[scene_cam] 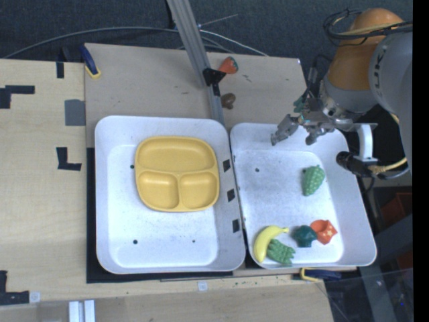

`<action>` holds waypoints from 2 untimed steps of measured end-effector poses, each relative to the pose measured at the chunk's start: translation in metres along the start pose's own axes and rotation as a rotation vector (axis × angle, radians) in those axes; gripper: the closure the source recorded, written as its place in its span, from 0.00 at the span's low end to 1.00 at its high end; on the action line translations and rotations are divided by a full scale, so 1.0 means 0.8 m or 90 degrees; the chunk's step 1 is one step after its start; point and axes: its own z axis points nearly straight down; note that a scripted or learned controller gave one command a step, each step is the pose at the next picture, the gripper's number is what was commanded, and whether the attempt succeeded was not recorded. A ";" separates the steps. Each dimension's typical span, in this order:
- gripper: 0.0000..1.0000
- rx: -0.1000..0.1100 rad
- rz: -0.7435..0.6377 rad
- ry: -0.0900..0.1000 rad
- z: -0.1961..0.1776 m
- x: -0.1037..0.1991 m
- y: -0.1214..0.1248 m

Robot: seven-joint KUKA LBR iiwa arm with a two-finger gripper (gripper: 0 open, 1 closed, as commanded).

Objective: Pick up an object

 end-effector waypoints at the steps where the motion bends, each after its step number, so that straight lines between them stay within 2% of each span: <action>1: 0.00 0.000 0.000 0.000 0.000 0.000 0.000; 2: 0.00 0.003 0.000 -0.001 0.073 -0.005 0.009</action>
